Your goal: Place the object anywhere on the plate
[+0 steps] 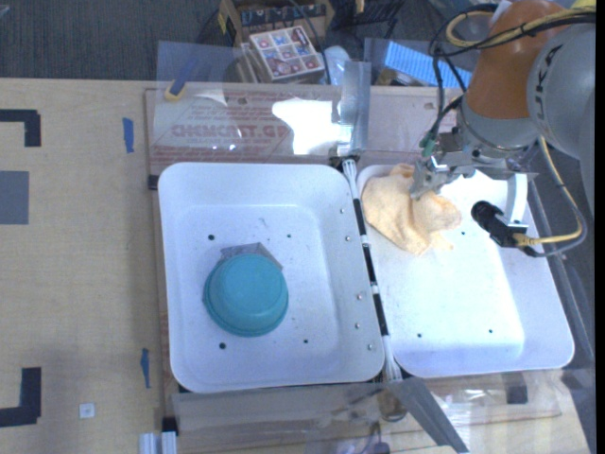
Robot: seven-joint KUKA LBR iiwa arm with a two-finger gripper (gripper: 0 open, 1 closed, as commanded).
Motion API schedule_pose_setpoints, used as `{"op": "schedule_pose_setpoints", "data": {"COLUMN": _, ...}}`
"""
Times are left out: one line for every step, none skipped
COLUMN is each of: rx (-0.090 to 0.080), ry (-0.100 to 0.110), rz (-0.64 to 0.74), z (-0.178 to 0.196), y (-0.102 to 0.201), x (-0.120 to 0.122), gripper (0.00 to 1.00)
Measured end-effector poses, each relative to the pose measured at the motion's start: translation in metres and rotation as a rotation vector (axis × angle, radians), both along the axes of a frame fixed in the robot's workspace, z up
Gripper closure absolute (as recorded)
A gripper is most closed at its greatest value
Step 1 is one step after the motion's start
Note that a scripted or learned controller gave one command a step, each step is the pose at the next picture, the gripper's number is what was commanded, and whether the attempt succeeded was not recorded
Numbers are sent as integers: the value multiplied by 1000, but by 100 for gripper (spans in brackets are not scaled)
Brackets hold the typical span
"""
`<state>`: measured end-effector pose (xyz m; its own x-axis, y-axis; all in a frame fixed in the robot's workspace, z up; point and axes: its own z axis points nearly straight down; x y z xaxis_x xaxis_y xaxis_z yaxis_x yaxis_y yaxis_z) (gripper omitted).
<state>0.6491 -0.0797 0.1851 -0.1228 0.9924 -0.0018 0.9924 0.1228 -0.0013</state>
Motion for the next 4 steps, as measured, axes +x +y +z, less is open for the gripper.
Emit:
{"op": "schedule_pose_setpoints", "data": {"rx": 1, "ry": -1, "rz": 44, "z": 0, "y": 76, "x": 6, "gripper": 100}}
{"op": "schedule_pose_setpoints", "data": {"rx": 2, "ry": -2, "rz": 34, "z": 0, "y": 145, "x": -71, "gripper": 100}}
{"op": "schedule_pose_setpoints", "data": {"rx": 2, "ry": -3, "rz": -17, "z": 5, "y": 216, "x": -71, "gripper": 100}}
{"op": "schedule_pose_setpoints", "data": {"rx": 2, "ry": 3, "rz": 242, "z": 30, "y": 247, "x": -124, "gripper": 100}}
